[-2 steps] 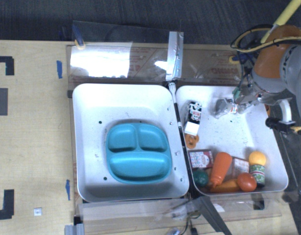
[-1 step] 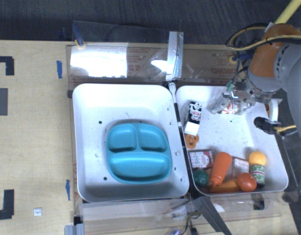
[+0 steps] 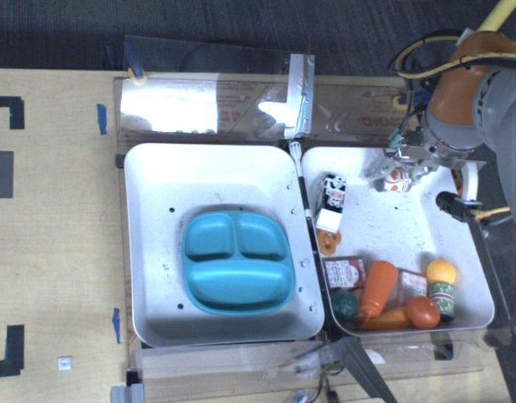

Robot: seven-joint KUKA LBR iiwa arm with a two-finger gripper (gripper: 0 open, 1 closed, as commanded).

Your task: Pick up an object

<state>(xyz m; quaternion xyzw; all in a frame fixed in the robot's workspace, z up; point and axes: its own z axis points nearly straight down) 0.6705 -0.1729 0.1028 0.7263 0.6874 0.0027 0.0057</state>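
Note:
My gripper (image 3: pixel 400 168) hangs over the back of the right bin (image 3: pixel 409 225), below the arm's orange band (image 3: pixel 459 91). A small red and white object (image 3: pixel 398 183) shows right under it; whether it is gripped is unclear. Along the bin's left wall lie a black and white carton (image 3: pixel 333 191), a white block (image 3: pixel 329 220) and a small brown ring (image 3: pixel 328 242). At the front lie a red packet (image 3: pixel 345 273), a carrot (image 3: pixel 377 288), a green item (image 3: pixel 344 306), a tomato (image 3: pixel 423 311), a yellow fruit (image 3: pixel 440 271) and a small bottle (image 3: pixel 443 299).
The left bin (image 3: pixel 157 191) holds a blue divided plate (image 3: pixel 237 260). A metal divider (image 3: pixel 299 99) and clear sheet stand behind the bins. A black part of the arm (image 3: pixel 456 205) sits at the right bin's right rim.

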